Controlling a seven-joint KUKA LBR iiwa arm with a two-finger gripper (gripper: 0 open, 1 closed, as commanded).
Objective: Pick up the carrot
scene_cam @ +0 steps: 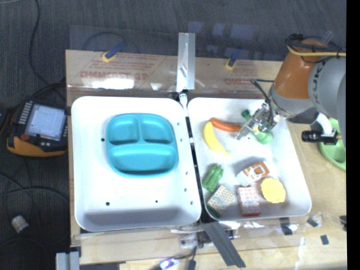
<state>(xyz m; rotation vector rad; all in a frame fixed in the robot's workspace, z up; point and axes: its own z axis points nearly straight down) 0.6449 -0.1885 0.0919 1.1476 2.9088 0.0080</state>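
Observation:
The carrot (225, 125) is a small orange piece lying flat in the upper part of the right bin (296, 167), just above a yellow banana (213, 137). My gripper (255, 126) hangs low over the same bin, right of the carrot's right end and close to it. Beneath and beside the gripper lie green pieces (263, 135). Nothing shows between the fingers.
The left bin (84, 167) holds a blue divided plate (142, 144). Lower in the right bin lie a green pepper (212, 176), a yellow round piece (273, 190), small boxes (248, 200) and a patterned packet (221, 198). A green object (333, 148) stands outside at the right.

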